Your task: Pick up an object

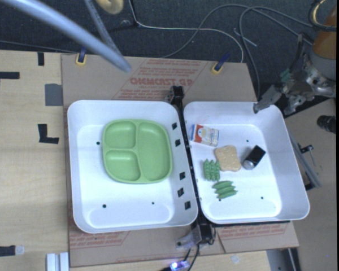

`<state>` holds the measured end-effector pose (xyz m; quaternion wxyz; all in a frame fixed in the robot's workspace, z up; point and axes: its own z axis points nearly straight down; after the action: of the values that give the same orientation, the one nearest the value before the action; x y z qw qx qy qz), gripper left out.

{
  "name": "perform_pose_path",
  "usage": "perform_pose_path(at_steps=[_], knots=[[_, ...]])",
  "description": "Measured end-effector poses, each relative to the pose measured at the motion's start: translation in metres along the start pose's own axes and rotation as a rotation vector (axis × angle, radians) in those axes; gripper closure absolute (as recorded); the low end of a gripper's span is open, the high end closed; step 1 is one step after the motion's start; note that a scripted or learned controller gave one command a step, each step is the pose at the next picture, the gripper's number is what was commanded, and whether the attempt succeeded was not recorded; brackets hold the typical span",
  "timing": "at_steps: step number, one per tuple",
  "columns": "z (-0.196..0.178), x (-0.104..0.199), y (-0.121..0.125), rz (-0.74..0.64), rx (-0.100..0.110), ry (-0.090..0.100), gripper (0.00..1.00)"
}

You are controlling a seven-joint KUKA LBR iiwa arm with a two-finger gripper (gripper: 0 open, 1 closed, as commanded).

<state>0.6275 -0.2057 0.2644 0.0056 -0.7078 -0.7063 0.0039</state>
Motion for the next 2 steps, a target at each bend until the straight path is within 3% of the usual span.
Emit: perform_pose_path(at_steps=[1, 2], knots=[[-0.008, 0.001, 0.002, -0.003, -0.012, -0.003, 0.00], [0.057, 0.000, 0.001, -0.003, -0.006, -0.002, 0.00]])
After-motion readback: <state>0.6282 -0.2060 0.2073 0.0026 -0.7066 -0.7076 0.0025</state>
